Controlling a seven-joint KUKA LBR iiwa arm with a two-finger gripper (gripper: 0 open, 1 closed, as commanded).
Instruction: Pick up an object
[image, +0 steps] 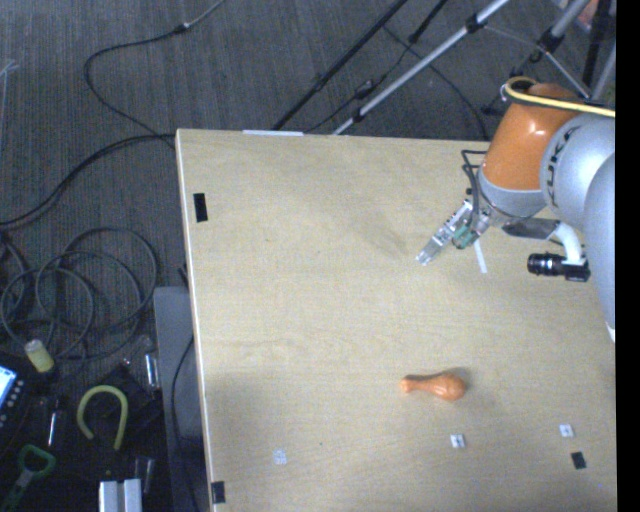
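Pale wood, a flat light-tan bench top (300, 300), filled most of the slanted overhead view. My grey arm with its orange band (520, 150) entered from the right edge, and my claw (445, 240) hung over the upper right part of the board, pointing down and toward the left. Its slender metal fingers tapered to a tip near the middle of the board's upper half. I could not tell whether they stood apart or together, since they overlapped at that angle and were small in the view; nothing showed between them.

One small orange object, pear-shaped with a narrow neck and a rounded bulb (436, 386), lay on its side on the wood, well apart from my claw. It sat lower in the view than the claw, toward the near edge, and roughly beneath it, slightly to the left of the wrist. Its neck pointed left and its bulb right. Bare wood lay between it and the claw.

Small square markers (458, 440) dotted the board near the lower right. Dark carpet (80, 80) with looped black cables (70, 290) lay to the left of the bench.
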